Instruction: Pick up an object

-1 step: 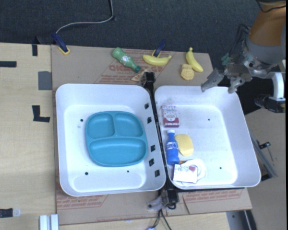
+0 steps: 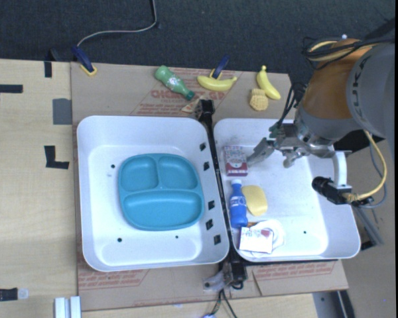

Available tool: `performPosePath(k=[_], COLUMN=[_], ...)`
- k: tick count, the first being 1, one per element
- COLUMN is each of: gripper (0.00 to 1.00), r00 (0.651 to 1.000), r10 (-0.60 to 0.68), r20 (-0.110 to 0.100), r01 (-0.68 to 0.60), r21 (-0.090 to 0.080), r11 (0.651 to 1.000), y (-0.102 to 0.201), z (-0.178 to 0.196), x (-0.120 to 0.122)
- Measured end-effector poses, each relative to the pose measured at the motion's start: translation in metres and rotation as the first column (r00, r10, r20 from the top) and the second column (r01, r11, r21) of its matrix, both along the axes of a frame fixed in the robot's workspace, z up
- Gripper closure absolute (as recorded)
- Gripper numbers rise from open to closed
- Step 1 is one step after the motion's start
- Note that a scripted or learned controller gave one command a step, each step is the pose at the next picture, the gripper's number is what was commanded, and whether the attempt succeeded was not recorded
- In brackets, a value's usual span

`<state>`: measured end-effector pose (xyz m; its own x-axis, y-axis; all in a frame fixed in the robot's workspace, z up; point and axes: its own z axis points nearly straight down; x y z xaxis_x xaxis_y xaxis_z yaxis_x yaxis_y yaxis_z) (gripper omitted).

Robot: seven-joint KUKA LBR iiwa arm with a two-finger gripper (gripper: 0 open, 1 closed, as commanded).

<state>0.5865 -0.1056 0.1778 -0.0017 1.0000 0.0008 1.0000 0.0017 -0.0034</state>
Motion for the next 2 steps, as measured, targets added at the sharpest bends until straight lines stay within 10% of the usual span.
performPosePath(k=[1,2], gripper=[0.00,0.00], r00=[1.000,1.000], r10=[-0.001,0.000], r20=[0.003,0.007], r01=[0.001,0.000], r21=[0.000,-0.001], r11=[1.000,1.000], y=[0.006,0.011], z=[-0.083,-0.092], x=[-0.004,0.062])
